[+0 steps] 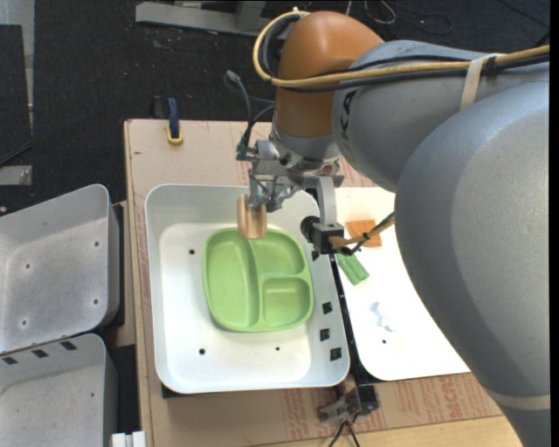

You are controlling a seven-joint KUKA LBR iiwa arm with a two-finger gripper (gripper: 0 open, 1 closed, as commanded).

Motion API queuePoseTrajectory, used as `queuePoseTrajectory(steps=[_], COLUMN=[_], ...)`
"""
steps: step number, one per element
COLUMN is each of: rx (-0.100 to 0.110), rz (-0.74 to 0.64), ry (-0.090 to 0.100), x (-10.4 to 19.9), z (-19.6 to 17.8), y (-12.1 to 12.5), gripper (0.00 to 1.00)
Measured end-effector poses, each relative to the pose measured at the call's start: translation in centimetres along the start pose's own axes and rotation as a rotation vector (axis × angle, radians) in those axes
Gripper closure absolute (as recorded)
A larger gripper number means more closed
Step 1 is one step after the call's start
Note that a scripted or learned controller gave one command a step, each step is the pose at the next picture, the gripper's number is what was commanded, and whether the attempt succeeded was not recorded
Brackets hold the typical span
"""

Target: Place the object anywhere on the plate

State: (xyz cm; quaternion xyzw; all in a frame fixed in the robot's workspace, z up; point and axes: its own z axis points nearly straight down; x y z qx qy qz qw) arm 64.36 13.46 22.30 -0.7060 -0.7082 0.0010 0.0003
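Here, green divided plate (258, 284) in left white bin (175, 340), hand (253, 209) grasping tan block (251, 218) above plate's far rim.

Bench (148, 262): tan board top, blue clamp (174, 122) at far edge. Floor (79, 79): dark, speckled. Grey perforated trays (52, 262) at left. Cables (384, 13) at top.

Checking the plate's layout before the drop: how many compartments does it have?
3. On the plate: one long compartment on its left side, one at upper right, one smaller at lower right. The block covers part of its top edge.
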Motion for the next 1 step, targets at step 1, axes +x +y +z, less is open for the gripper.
queuePoseTrajectory(steps=[1], rx=[-0.001], rz=[0.001], ry=[0.000], x=[-0.03], z=[-0.06], y=[0.02], gripper=[0.00])
